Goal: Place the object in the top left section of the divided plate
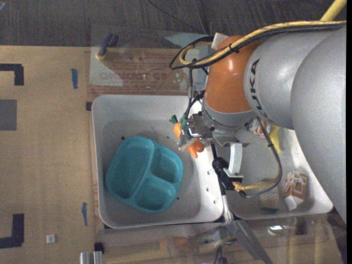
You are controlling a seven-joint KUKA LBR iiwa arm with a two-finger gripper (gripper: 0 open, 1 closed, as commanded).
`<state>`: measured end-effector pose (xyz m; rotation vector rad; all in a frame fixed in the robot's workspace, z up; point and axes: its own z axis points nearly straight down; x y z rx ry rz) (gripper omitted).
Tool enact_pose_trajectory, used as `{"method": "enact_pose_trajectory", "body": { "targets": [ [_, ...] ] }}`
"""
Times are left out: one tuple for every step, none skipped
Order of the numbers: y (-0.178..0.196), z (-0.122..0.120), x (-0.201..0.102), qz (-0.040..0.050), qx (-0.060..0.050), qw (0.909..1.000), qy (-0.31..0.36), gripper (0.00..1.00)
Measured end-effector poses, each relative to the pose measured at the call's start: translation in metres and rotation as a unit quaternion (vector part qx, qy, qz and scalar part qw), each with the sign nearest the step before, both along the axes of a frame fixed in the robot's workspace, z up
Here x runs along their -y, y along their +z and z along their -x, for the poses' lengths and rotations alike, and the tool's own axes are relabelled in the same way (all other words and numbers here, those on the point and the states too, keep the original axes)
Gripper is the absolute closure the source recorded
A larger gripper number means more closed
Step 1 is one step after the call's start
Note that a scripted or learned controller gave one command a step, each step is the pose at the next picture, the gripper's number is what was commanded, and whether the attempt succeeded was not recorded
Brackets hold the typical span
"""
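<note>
A teal divided plate (144, 173) lies in the left white bin (110, 120), with three sections. My gripper (187, 133) hangs over the bin's right part, just past the plate's upper right rim. A small orange toy carrot (194, 147) with a green top sits across the fingers, its orange ends showing on either side of them, and it appears held above the bin floor. The arm's orange band and grey body hide the area to the right of it.
The right bin (322, 205) holds a small white and orange carton (297, 185), a yellow item (274, 139) and a greenish item (269, 201), partly under the arm. Cables hang by the divider between bins. Wooden bench with blue tape marks lies left.
</note>
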<state>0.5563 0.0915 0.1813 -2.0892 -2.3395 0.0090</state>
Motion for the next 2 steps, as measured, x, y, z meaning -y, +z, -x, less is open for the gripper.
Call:
{"method": "enact_pose_trajectory", "body": {
  "targets": [
    [-0.0076,0.0152,-0.0375,0.0008,0.000,0.9979,-0.066,1.00],
    [-0.0073,0.0151,-0.0375,0.0006,0.000,0.9978,-0.066,0.00]
  ]
}}
